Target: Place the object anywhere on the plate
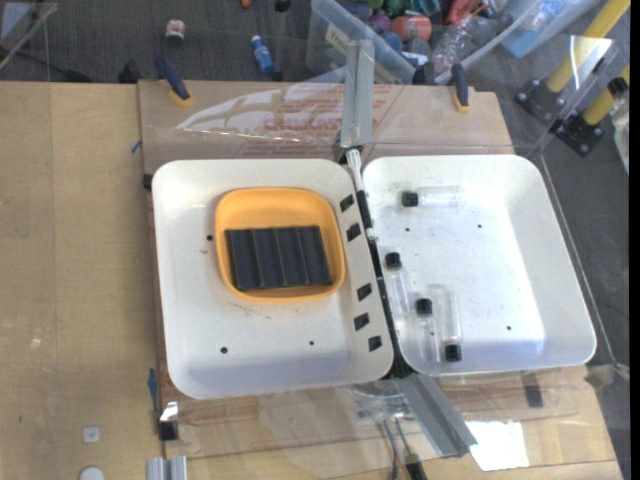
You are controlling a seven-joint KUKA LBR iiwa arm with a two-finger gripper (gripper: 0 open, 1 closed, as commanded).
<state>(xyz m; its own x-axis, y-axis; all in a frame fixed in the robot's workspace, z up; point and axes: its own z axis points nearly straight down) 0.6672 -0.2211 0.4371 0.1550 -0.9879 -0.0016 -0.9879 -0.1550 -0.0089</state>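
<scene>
An orange, rounded-square plate (275,206) sits in the middle of the left white bin (190,308). A black ribbed rectangular object (278,258) lies flat on the plate, covering its front half and reaching close to the front rim. It rests there on its own, with nothing touching it.
The right white bin (520,268) holds several clear plastic vials with black caps, one at the back (432,199) and others near the front left (437,318). A metal post (358,98) rises behind the divider between the bins. A clear tub of toys (420,8) stands beyond the bench.
</scene>
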